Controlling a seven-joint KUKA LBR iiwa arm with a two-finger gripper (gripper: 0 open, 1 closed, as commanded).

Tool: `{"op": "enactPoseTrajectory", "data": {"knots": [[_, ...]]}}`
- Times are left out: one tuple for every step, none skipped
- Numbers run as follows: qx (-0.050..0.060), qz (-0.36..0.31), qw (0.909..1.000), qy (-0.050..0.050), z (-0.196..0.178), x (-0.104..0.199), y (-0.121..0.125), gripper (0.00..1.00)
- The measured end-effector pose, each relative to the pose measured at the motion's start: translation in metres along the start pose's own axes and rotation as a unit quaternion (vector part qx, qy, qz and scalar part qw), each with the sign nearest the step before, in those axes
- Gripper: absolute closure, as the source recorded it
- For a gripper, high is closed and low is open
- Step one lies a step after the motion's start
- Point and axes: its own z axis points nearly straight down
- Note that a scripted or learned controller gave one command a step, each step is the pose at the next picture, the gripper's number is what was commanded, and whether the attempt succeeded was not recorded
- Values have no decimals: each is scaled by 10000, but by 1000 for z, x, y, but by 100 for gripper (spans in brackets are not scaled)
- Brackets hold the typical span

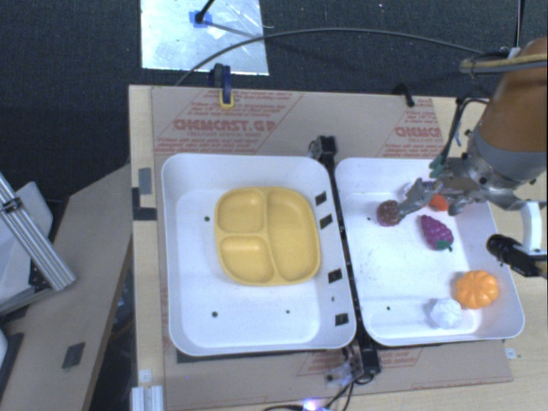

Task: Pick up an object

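Two white bins sit side by side on the surface [282, 110], which is covered by a brown printed sheet. The left bin [184, 255] holds a yellow plate [265, 234] with three compartments, lying flat near the bin's middle. The right bin [385, 306] holds the small things.

The arm [514, 118] comes in from the right, its orange band above the grey wrist, and reaches over the upper part of the right bin. The gripper [417, 197] points toward the left, low over the bin floor. Whether it is released or clenched I cannot tell; its tip is too blurred and small to read.

A dark brown ball [390, 213] lies just beside the gripper tip, on its left and a little below; contact cannot be judged. A small orange piece [438, 202] shows just behind the gripper, partly hidden by it. A purple grape bunch [436, 231] lies near, below the gripper. An orange pumpkin [476, 288] sits toward the bin's lower right corner, and a white lump [445, 312] lies just beside it, on its lower left.

A blue and yellow clamp [223, 86] grips the surface's far edge.
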Motion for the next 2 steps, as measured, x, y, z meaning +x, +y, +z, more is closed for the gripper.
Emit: {"op": "enactPoseTrajectory", "data": {"knots": [[-51, -11, 10000, -5, -5, 0, 2, 0], [-36, 1, 10000, -5, 38, -3, -2, 0]]}}
